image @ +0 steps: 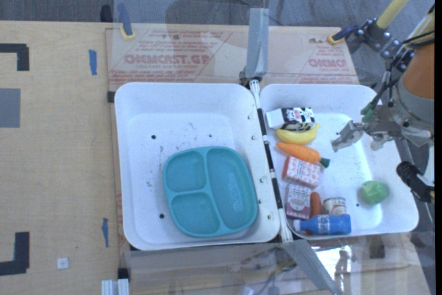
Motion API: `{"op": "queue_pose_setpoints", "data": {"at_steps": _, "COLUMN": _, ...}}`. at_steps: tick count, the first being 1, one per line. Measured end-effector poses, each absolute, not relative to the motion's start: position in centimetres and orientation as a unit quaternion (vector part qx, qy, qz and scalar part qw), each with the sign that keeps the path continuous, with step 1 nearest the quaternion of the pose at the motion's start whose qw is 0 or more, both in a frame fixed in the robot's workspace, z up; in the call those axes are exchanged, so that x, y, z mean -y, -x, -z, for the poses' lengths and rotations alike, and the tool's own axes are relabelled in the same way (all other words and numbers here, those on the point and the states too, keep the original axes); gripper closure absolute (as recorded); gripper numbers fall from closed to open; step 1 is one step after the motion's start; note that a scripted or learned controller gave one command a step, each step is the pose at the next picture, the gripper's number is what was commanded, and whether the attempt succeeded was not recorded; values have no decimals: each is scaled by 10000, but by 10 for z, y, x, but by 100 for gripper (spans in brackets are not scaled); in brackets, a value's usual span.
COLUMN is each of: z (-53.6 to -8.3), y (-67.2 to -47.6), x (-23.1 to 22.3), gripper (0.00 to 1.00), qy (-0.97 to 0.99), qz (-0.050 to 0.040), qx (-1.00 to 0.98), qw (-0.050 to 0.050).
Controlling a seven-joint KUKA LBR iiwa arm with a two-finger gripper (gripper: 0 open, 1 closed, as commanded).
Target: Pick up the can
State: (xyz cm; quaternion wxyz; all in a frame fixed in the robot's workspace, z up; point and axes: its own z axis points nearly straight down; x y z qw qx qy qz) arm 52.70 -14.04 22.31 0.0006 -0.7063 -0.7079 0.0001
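can [335,206] between bottle [327,224], hotdog [315,204]

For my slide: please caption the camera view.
Gripper over right bin; can lies untouched near its front.

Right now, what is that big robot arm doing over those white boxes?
The grey robot arm is reaching in over the right white bin, which holds toy food. Its two-finger gripper hangs above the bin's bare floor with nothing between its fingers. It is supposed to pick up the small round can, which sits near the bin's front edge, beside a blue bottle. The left white bin holds a teal divided plate.
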Motion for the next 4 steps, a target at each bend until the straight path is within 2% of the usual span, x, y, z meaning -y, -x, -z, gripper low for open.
{"op": "queue_pose_setpoints", "data": {"at_steps": 1, "z": -128, "y": -528, "x": 142, "gripper": 0, "qy": 6641, "qz": 1, "qx": 7477, "qw": 2}}
{"op": "queue_pose_setpoints", "data": {"at_steps": 2, "z": -88, "y": -554, "x": 181, "gripper": 0, "qy": 6848, "qz": 27, "qx": 7287, "qw": -43}}
{"op": "queue_pose_setpoints", "data": {"at_steps": 3, "z": -89, "y": -586, "x": 214, "gripper": 0, "qy": 7098, "qz": 55, "qx": 7044, "qw": 23}}
{"op": "queue_pose_setpoints", "data": {"at_steps": 4, "z": -100, "y": -587, "x": 217, "gripper": 100, "qy": 7093, "qz": 39, "qx": 7048, "qw": -44}}
